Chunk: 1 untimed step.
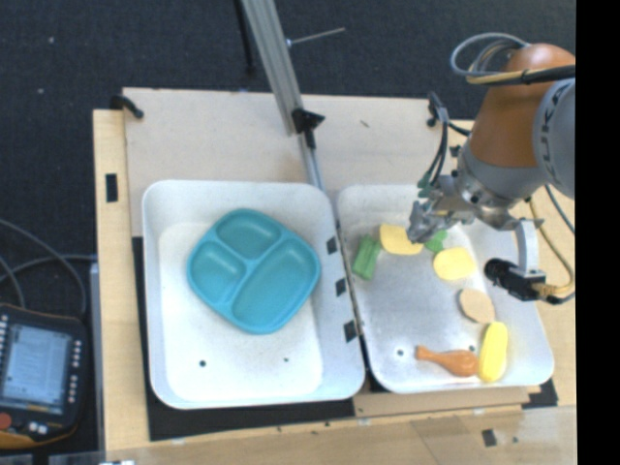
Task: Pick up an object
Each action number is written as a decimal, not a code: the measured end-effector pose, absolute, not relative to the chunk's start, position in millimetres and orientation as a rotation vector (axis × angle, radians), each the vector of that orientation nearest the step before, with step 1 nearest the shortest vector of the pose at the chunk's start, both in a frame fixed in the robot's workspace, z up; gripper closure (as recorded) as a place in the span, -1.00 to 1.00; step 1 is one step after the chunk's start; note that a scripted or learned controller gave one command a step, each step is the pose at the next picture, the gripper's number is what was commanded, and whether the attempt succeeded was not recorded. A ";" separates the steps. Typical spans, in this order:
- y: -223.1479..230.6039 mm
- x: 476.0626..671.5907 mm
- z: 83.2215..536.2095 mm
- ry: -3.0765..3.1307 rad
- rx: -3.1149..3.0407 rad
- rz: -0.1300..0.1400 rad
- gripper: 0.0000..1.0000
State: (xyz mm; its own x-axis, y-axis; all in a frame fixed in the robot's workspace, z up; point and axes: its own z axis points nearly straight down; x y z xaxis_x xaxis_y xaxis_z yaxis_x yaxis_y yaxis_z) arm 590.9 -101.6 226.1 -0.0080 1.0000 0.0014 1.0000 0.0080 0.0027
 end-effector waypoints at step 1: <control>-59.2 595.2 228.1 2.229 2.213 0.003 1.00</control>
